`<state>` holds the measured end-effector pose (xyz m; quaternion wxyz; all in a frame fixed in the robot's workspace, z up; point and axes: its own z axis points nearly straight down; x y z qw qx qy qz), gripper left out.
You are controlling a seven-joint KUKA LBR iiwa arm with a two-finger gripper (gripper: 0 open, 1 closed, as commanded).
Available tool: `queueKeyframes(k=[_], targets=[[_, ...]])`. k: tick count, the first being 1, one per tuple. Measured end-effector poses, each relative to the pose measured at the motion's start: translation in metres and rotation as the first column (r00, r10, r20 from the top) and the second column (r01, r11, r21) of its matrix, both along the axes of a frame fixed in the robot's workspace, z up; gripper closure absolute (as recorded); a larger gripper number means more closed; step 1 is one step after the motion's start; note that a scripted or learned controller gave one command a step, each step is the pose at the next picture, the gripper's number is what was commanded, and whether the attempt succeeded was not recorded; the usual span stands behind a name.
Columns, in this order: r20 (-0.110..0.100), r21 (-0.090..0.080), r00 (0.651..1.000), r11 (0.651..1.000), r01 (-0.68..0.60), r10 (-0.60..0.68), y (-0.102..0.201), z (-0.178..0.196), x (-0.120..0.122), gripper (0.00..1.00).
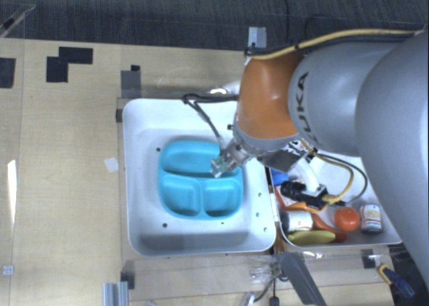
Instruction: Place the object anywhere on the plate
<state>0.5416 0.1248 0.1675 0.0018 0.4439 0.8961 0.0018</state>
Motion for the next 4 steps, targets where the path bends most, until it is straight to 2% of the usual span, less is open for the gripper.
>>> queueKeyframes(k=[1,2,3,4], targets=[[0.002,0.000,0.994,0.994,-0.110,0.110,0.013,0.060,0.025,1.00],[0.016,-0.004,0.945,0.945,-0.327,0.327,-0.004,-0.071,-0.029,1.00],[0.004,-0.002,0.928,0.928,-0.374,0.374,0.038,0.011,0.047,1.00],[0.000,-0.001,0.978,0.978,-0.207,0.207,0.008,0.027,-0.044,1.00]])
